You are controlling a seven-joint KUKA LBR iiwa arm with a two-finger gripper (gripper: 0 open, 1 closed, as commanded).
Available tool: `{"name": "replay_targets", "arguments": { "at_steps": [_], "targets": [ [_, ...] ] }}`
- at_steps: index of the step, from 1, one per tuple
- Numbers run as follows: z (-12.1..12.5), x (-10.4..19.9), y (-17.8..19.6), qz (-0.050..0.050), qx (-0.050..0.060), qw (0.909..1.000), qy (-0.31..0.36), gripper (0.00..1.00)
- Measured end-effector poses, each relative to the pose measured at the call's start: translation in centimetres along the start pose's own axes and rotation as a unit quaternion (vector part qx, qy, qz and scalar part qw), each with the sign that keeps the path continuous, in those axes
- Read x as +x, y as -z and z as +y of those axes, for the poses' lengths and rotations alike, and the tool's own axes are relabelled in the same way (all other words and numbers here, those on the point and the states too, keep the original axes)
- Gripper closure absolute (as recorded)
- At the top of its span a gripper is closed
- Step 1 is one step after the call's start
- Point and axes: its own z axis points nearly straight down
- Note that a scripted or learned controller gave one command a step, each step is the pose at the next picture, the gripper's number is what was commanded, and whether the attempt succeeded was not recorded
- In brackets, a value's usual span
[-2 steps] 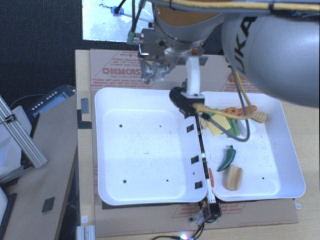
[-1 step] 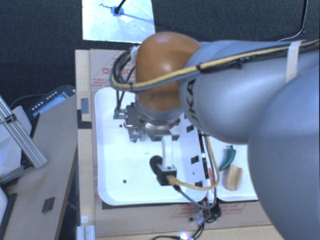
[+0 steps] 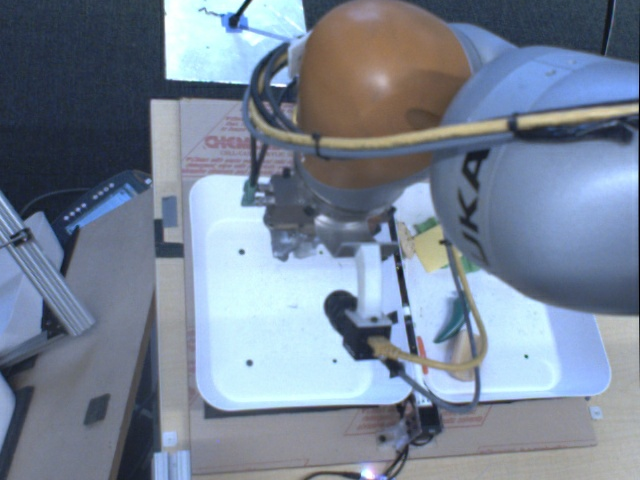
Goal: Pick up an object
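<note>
My gripper (image 3: 287,240) hangs below the orange wrist band, low over the far part of the left bin (image 3: 250,358). The arm covers most of it. In the right bin (image 3: 560,368) a yellow and green item (image 3: 431,244) lies near the divider at the far side. A thin green piece (image 3: 457,314) sits nearer the front, with a tan thing (image 3: 452,354) and a small red bit (image 3: 422,352) below it. The arm hides much of the right bin. Nothing is visibly held.
Both bins rest on a cardboard sheet (image 3: 215,143). A shiny foil sheet (image 3: 235,23) lies beyond it. Left of the bench are a dark handheld device (image 3: 100,202) and an aluminium rail (image 3: 40,278).
</note>
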Motion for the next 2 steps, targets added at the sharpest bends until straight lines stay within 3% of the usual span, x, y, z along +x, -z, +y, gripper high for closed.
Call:
{"name": "replay_targets", "arguments": {
  "at_steps": [1, 2],
  "targets": [
    [0.2, -10.1, -3.8, -0.004, 0.005, 1.0000, -0.007, 1.00],
    [2.0, 0.0, 7.5, 0.001, -0.002, 1.0000, 0.004, 1.00]
  ]
}}
